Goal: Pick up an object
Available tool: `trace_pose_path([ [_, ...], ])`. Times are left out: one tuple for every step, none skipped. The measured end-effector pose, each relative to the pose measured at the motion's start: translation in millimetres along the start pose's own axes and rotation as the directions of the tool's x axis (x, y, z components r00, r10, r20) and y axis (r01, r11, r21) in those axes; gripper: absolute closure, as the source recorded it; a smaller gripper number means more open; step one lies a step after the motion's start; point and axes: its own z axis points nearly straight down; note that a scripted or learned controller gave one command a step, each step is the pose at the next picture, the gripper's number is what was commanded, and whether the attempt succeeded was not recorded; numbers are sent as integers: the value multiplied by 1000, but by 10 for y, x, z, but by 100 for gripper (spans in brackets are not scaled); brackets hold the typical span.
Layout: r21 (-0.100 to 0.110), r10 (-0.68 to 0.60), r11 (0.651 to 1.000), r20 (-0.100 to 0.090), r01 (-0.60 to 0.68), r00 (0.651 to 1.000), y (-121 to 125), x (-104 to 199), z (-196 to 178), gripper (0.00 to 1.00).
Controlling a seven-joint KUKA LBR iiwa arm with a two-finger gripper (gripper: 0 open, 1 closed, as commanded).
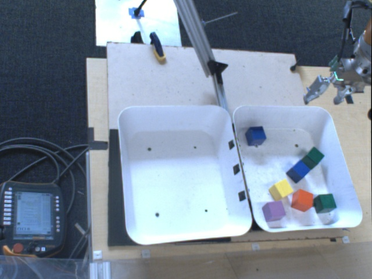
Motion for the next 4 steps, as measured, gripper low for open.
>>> trace_pose_path([
  [-3,-1,1000,2,1,1000,6,3,-26,0],
  [2,1,1000,0,-1,1000,-16,21,591,0],
  [0,0,1000,0,0,1000,-35,88,1029,0],
  [1,1,1000,0,-1,1000,-24,54,1645,0],
])
